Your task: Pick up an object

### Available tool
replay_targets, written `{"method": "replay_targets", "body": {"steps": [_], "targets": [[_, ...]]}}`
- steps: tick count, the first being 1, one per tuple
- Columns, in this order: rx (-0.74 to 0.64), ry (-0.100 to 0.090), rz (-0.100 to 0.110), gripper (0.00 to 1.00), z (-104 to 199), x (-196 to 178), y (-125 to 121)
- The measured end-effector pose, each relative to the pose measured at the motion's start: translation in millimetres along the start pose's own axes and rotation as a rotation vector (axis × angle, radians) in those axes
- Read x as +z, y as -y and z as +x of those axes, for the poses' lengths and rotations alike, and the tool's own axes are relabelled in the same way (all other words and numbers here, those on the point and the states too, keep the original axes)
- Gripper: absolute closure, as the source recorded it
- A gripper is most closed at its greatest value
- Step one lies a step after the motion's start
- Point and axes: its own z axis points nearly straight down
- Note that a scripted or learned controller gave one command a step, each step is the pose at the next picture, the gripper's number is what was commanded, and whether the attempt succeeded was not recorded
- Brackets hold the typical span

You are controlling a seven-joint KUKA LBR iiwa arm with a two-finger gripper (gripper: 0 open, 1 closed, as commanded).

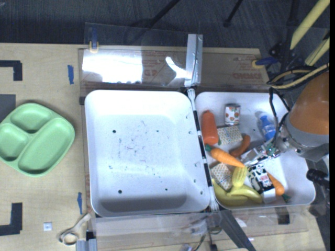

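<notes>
Carrot point(228, 158) lies in right bin point(300, 182), atop pile w/ banana point(238, 194) & can point(232, 114). Prob. light, stiff plastic, smooth, may roll; grip across mid-shaft. Pincer point(268, 151) low over the clutter nearby; open or closed, can't tell. Left bin point(141, 101) bare; green plate point(34, 138) on table. Tight room among toys.

This is a robotics lab or test cell, not a home. A pale wooden bench point(47, 61) carries two shallow white bins point(141, 103) fixed side by side, with black corner markers and strips of blue tape point(70, 73) on its surface. A clear plastic screen point(136, 56) stands at the bench's far edge. Beyond that edge lie dark carpet, black stand legs point(172, 7) and yellow cables point(309, 20).
</notes>
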Motion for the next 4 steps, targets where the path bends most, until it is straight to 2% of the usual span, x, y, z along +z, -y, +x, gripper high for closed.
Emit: {"method": "replay_targets", "body": {"steps": [1,2,3,4], "targets": [[-0.162,0.030,-0.027,0.00,6,9,19],[-0.157,0.013,-0.009,0.00,-13,11,-50],[-0.519,-0.022,0.014,0.00,-16,33,-111],[-0.519,-0.022,0.015,0.00,-16,33,-111]]}}
